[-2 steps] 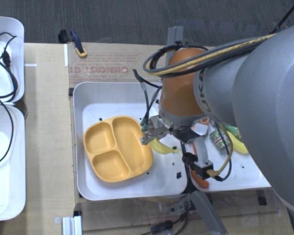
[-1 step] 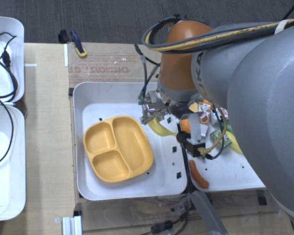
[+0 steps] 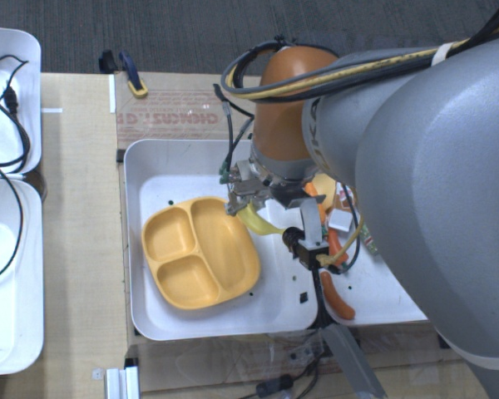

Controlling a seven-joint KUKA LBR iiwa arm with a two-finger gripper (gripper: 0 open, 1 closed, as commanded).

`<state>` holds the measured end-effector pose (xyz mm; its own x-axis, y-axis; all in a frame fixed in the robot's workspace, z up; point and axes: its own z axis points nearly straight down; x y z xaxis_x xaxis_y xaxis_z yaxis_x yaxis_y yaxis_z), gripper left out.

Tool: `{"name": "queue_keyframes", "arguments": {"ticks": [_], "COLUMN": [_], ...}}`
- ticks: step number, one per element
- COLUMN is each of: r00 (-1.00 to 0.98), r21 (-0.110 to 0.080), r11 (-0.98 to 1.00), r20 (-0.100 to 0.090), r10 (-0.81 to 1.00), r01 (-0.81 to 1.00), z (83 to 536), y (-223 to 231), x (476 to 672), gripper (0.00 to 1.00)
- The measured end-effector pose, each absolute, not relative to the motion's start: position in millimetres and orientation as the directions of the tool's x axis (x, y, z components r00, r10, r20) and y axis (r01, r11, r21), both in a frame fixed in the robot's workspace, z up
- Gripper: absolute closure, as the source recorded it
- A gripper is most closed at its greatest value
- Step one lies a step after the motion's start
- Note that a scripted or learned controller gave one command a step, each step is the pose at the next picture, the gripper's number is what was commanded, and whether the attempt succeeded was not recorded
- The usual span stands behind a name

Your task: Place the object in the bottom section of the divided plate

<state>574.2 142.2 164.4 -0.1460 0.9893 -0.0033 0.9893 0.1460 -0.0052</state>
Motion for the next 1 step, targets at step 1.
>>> {"name": "queue_keyframes", "arguments": {"ticks": [1], "r00": [-0.146], "r21": [-0.004], "r11": [0.146], "r20": [-0.003], "r10": [0.989], "r01": [0.989], "z": [164.7], "y": [142.4], "x": [574.3], "gripper": [0.00]}}
